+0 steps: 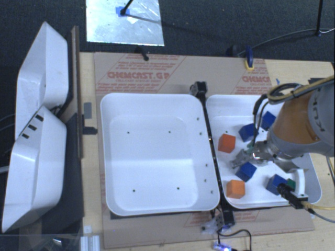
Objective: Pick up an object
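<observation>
The grey arm with the orange band (pixel 296 122) is seen reaching in from the right over the right-hand shallow white bin (pixel 220 109). Its two-finger gripper (pixel 247 156) is lowered among small cubes; whether the fingers are open or closed cannot be told. Just below it lies a blue cube (pixel 245 170). An orange cube (pixel 226 143) sits to its left, another orange cube (pixel 235 188) nearer the front rim. The left-hand white bin (pixel 112 140) rests beside it on the desk (pixel 91 224).

Green block (pixel 291 183) half behind gripper (pixel 246 156).
</observation>
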`<control>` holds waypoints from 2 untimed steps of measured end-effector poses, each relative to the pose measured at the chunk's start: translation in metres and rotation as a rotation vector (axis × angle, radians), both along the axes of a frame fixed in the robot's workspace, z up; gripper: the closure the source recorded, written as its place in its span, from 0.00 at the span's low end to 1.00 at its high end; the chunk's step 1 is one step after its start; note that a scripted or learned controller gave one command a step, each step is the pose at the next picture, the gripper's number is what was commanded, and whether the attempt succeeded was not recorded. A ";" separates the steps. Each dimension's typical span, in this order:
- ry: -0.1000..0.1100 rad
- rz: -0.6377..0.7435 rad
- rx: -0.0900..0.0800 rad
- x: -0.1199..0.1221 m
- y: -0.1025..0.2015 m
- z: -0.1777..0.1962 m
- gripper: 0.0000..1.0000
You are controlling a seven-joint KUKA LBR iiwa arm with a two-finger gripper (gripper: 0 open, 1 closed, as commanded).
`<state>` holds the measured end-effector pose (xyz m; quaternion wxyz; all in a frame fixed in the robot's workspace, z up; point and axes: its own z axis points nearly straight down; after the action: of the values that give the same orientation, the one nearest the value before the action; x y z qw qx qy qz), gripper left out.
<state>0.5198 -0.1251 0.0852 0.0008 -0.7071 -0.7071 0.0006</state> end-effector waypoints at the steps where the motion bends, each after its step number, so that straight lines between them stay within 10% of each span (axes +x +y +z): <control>1: -0.003 0.000 -0.001 0.001 0.000 0.012 1.00; 2: -0.007 0.000 -0.001 0.007 -0.004 0.072 1.00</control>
<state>0.5272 -0.1292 0.1575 -0.0022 -0.7070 -0.7073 -0.0015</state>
